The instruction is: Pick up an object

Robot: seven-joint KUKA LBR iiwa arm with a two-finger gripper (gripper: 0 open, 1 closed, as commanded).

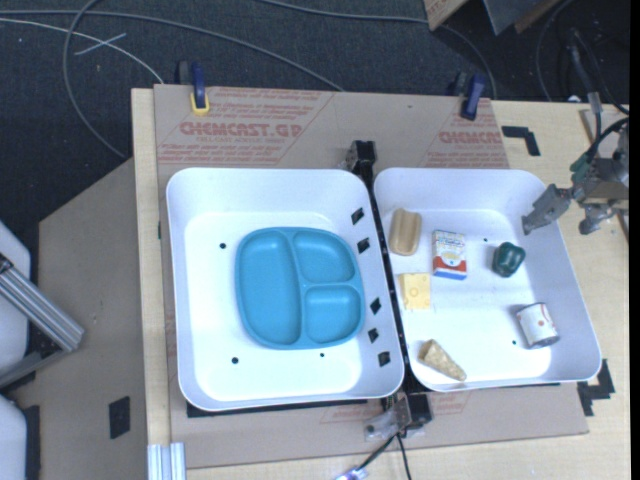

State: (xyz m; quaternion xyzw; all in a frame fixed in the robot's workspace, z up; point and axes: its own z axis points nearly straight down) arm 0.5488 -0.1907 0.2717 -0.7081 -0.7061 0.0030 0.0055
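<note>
Six candidates lying in the right bin (585,313): green piece (508,259), silver can (536,325), small carton (450,254), bread-like piece (404,232), yellow block (416,292), tan wedge (441,360). Left bin (190,268) bearing a blue divided tray (299,286). Judged to be the approach step, nothing lifted yet. Gripper (568,211) poised at the right bin's far right rim, fingers spread apart, one fingertip (536,217) over the rim, gripping nothing and touching no object. Nearest target: green piece, just inward of the gripper. Next move probably calling for a short reach inward, a descent astride one object, then a close.
</note>
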